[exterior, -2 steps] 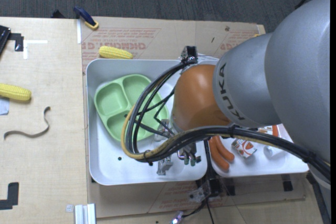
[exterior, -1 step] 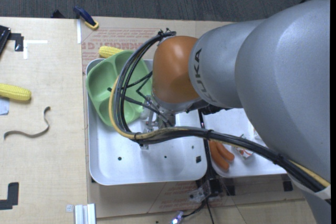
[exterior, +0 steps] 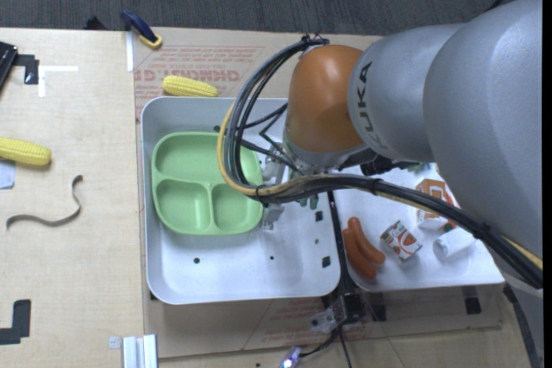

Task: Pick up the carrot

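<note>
Grey arm (exterior: 466, 90) filled the upper right, its gripper (exterior: 274, 194) over the green tray (exterior: 203, 185) – pincer state I cannot tell; the carrot (exterior: 362, 250) lay lower right – right bin (exterior: 448, 276)

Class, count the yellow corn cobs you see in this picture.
2: one yellow corn cob on cardboard above the left white bin, another on the bench at far left. The arm may hide more.

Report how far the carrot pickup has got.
Nothing looks done yet: the carrot lies in the right bin, beside a small carton. The arm is over the left bin, near the green tray, away from the carrot. Left: move across, grasp, lift.
</note>
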